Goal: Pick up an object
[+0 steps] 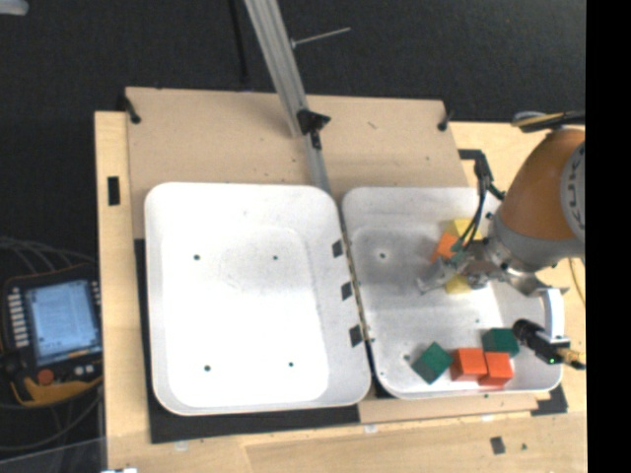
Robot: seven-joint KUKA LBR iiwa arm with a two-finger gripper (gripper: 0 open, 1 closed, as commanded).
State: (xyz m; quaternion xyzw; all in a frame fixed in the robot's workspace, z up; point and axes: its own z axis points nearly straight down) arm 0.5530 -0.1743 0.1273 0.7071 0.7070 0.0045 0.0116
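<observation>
My gripper is low over the right bin, in its right-hand middle part. The grey arm with its orange band comes in from the right above it. A yellow block and a small orange block lie just behind the gripper. Another yellow piece lies right beside or under it; I cannot tell whether they touch. Near the bin's front edge are a green block, two orange blocks and a dark green block.
The left bin lies beside the right one, with a dark seam and clips between them. A slanted metal pole rises behind the bins. A control pendant sits off the bench at the left.
</observation>
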